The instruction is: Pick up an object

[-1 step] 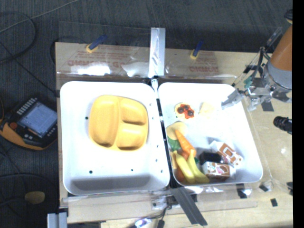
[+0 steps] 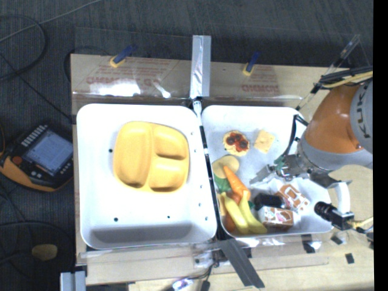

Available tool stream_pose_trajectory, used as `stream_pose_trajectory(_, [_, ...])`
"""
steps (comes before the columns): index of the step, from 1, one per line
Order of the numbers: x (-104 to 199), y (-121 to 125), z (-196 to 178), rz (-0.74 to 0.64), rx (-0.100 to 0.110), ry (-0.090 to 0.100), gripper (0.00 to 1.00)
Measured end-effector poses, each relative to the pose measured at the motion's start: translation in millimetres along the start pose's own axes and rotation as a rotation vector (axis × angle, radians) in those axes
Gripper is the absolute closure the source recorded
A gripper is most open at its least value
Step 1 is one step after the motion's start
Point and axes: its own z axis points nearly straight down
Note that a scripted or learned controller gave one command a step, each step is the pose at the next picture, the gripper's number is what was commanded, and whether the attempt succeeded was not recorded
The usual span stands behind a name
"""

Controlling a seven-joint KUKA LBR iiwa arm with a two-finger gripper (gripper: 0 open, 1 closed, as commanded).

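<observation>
Several candidate objects lie in the right bin (image 2: pixel 209 162), and from my remote station I judge none of them picked yet. A carrot (image 2: pixel 235 183) rests at a slant near the bin's left wall, with bananas (image 2: pixel 241 216) below it toward the front corner and a pale green slice (image 2: pixel 223 164) just above it. A small round pizza-like piece (image 2: pixel 236 141) and a pale yellow chunk (image 2: pixel 264 141) sit toward the back. Two small printed cartons lie at the front right: one (image 2: pixel 291 197) tilted, the other (image 2: pixel 276 217) on its side beside a black item (image 2: pixel 265 199).

The end effector (image 2: pixel 276 170) is low inside this bin, near the middle, reaching in from the right under the orange-banded wrist (image 2: pixel 330 129). A grey metallic finger (image 2: pixel 262 174) points leftward toward the carrot, apart from it. I cannot tell whether it is released or clenched; nothing is visibly lodged in it.

The left bin (image 2: pixel 85 162) holds a yellow divided tray (image 2: pixel 150 156), untouched by the arm. Both bins sit on the worktop (image 2: pixel 85 71); a handheld pendant (image 2: pixel 39 156) lies on the floor to the left.

Assessment: approach appears made, grasp unconfirmed, lift outstanding. The nearest targets, in my judgement, are the tilted carton and the carrot
</observation>
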Motion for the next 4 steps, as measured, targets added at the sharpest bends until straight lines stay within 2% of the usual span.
stream_pose_trajectory(1, [-35, -5, 47, -0.192, -0.019, -0.013, 0.0])
stream_pose_trajectory(2, [-34, -4, 37, -0.193, -0.02, -0.011, 1.0])
stream_pose_trajectory(3, [21, 54, 46, 0.065, -0.011, -0.004, 1.0])
stream_pose_trajectory(4, [13, 4, 40, 0.151, -0.058, -0.014, 1.0])
